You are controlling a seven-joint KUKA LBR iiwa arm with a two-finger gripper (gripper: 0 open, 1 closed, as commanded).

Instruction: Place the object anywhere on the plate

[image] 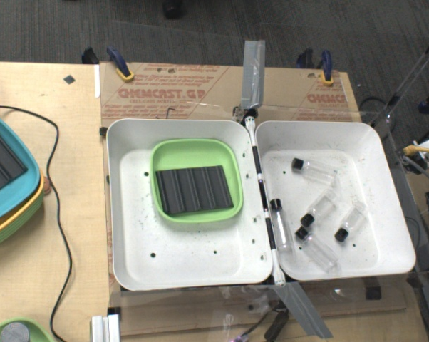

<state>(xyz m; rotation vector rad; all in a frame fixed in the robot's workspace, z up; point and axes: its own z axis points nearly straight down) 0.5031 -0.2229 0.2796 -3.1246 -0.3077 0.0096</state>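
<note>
A green square plate (pixel 162 157) sits in the left white bin (pixel 193 258), toward its back, with a black ribbed mat (pixel 195 189) lying on it. In the right white bin (pixel 375 152) lie several clear vials with black caps. One vial (pixel 314 167) rests near the back. Another vial (pixel 278 225) lies along the bin's left wall. The others form a loose cluster (pixel 321 223) in the middle and front.
A stack of teal and green dishes (pixel 11 191) stands at the far left of the bench, with a black cable (pixel 58 191) looping past it. Cardboard (pixel 172 87) held by blue clamps lies behind the bins. A grey tape strip (pixel 254 77) rises at the bins' seam.
</note>
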